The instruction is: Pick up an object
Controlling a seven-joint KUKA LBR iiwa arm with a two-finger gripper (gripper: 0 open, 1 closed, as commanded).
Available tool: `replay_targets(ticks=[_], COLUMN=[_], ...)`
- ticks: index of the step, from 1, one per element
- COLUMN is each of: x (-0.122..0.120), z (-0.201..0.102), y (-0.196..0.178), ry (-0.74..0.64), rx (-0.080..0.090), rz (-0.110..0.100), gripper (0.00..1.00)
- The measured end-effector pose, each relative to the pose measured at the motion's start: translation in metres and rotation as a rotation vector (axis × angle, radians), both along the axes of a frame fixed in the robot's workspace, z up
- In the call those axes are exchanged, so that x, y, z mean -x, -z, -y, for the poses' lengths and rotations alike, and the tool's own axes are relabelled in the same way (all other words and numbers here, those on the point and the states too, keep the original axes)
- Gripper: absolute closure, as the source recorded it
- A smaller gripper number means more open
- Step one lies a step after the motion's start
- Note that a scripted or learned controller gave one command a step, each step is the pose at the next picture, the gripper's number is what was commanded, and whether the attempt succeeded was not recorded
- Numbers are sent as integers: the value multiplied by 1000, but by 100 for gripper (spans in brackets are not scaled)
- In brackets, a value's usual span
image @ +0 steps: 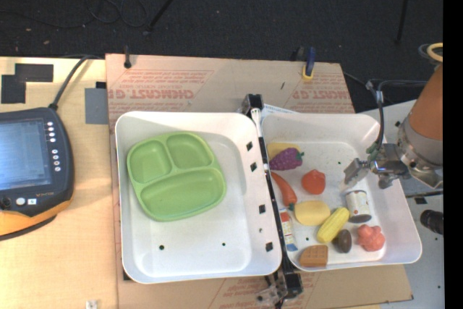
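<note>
- Now the claw [367,171] hangs over the right bin [394,251], near its right wall, just above a small can [357,205].
- Its metal fingers [354,170] stand a little apart, and nothing is visible between them.
- Inside the right bin lie toy foods: a purple grape bunch [286,158], a red tomato [313,181], a carrot [284,188], a yellow lemon [312,212], a corn cob [333,223], a strawberry [371,237] and a brown bread piece [314,255].
- Inside the left bin [188,257] rests a green divided plate [176,174].
- On the tabletop's left side lies a control tablet [32,159].
</note>
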State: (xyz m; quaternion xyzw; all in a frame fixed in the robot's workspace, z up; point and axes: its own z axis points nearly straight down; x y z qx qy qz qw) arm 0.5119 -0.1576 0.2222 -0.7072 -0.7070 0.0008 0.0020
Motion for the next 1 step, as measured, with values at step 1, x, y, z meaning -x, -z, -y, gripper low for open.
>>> replay_targets(ticks=[1], x=[0], z=[-24], y=[102], ry=[0], rx=[-3], rz=[-9], gripper=[0])
